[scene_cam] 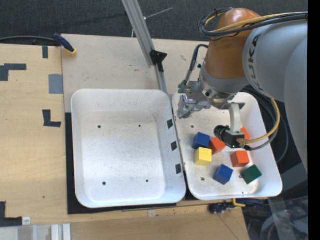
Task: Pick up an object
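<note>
Several small blocks lie in the right bin: a blue block touching an orange block, a yellow block just below them, a second blue block, another orange block and a green block. My gripper hangs over the far left corner of that bin, above and left of the blue block and apart from all the blocks. I see nothing held in it.
The left bin sits beside the right one, sharing a raised rim. A slanted metal pole crosses behind the bins. A black cable fitting hangs from the arm over the right bin.
</note>
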Robot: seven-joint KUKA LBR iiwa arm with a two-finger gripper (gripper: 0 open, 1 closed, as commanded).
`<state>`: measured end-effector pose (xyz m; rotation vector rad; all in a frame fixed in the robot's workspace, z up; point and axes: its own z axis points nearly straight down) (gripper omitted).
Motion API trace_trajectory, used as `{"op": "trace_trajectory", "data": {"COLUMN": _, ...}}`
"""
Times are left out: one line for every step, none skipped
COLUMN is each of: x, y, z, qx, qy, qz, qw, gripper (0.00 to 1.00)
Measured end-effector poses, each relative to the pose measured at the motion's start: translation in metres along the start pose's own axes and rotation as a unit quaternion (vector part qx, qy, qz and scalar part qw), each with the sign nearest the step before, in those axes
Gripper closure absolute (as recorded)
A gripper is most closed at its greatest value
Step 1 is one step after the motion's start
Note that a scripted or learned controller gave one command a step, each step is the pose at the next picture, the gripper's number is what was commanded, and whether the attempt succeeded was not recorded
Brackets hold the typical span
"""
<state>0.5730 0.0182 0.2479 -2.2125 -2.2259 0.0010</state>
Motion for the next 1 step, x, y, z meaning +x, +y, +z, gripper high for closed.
{"op": "trace_trajectory", "data": {"x": 0.0558, "y": -0.01, "z": -0.0021, "qx": 0.0, "qy": 0.0, "qz": -0.001, "qw": 1.0, "gripper": 1.0}}
